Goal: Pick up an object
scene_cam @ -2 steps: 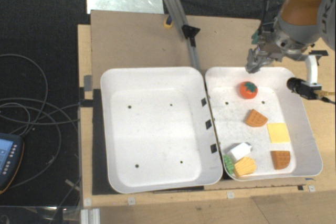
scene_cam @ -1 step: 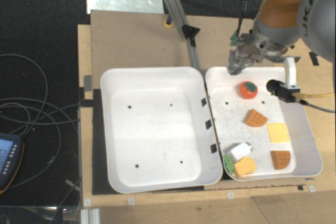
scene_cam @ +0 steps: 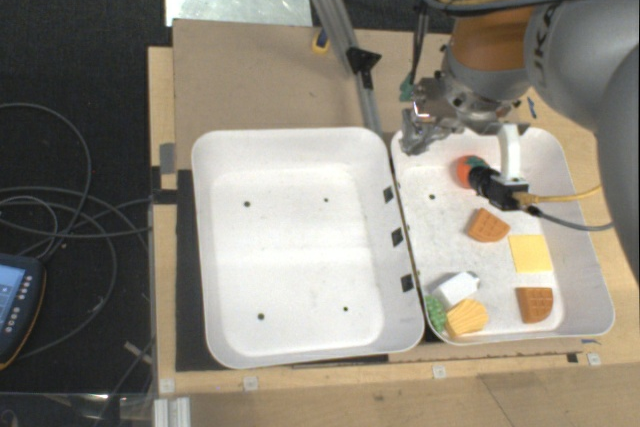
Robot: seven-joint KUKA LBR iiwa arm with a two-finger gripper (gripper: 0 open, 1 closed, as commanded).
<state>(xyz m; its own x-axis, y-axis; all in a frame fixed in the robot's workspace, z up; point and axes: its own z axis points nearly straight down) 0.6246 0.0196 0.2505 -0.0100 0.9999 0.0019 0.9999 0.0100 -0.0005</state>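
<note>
Approach step: the hand (scene_cam: 418, 135) hovers over the far left corner of the right bin (scene_cam: 590, 295); we cannot tell whether it is apart or together. The red ball (scene_cam: 465, 168) lies near; next, we judge, align and descend.

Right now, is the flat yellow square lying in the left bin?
No, the flat yellow square lies in the right bin, between the orange wedge and the orange-brown block.
</note>
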